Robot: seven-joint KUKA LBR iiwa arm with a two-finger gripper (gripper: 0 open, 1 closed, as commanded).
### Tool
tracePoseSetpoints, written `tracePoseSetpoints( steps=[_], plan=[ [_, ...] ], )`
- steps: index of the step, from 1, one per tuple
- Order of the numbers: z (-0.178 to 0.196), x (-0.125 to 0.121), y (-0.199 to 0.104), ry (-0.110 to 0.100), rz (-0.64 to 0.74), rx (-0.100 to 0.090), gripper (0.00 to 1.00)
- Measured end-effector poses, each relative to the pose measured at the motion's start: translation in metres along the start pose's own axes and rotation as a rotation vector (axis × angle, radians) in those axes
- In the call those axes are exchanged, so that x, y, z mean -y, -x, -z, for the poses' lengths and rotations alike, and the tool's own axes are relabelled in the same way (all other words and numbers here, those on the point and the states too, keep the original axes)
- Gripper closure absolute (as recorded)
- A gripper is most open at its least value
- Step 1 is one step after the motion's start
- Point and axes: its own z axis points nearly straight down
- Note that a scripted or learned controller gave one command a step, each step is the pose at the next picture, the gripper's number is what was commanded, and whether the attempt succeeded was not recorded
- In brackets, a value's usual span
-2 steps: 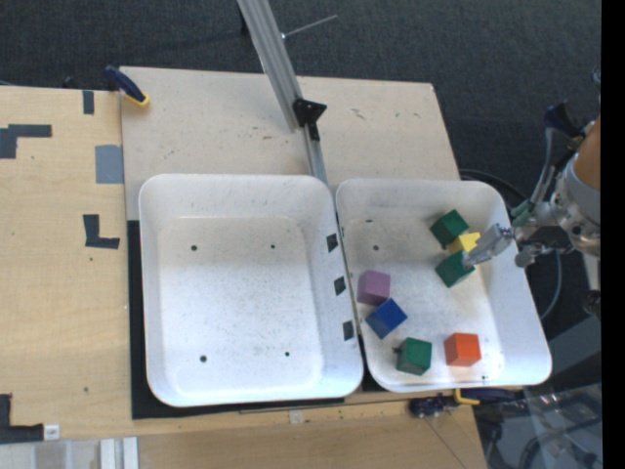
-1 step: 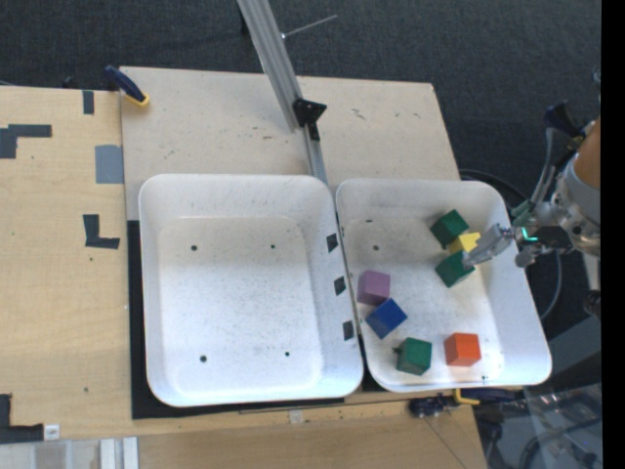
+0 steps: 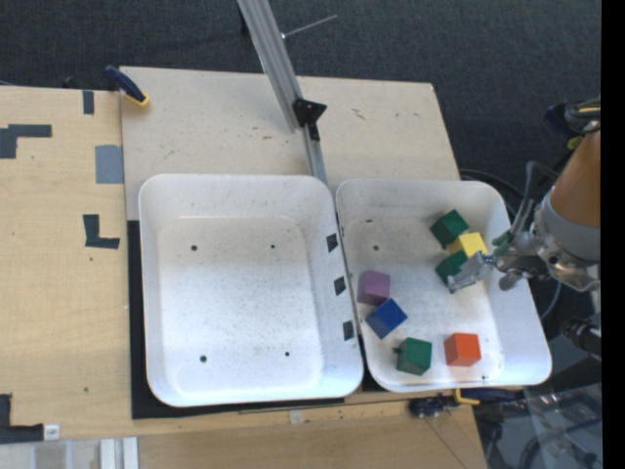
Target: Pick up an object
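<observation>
The right bin (image 3: 518, 360) holds several small blocks. A dark green block (image 3: 448, 227) lies at its upper right, with a yellow block (image 3: 473, 244) just below it and another green block (image 3: 450, 262) under that. My gripper (image 3: 485, 268) reaches in from the right edge of this bin and sits low, right beside the yellow block and the lower green one. Whether it has hold of either block is not visible. Further left lie a purple block (image 3: 374, 286) and a blue block (image 3: 387, 318). Near the front lie a green block (image 3: 414, 356) and an orange block (image 3: 463, 349).
The left bin (image 3: 156, 213) stands beside the right one, their rims meeting in the middle. A slanted metal rail (image 3: 273, 52) runs from the top down to the bins' shared edge. The arm's body (image 3: 576, 213) hangs over the right bin's right rim.
</observation>
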Motion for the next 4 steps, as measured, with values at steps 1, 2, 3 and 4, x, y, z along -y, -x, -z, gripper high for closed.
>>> tracePoseSetpoints(
  steps=[1,2,3,4],
  plan=[
    [-0.064,0.003,0.001,-0.002,0.0,-0.001,0.0],
    [-0.127,-0.001,-0.003,0.002,0.001,0.001,0.0],
    [-0.114,-0.001,-0.003,0.003,0.002,-0.001,1.0],
    [-0.061,0.001,-0.014,0.01,0.002,0.002,1.0]
  ],
)
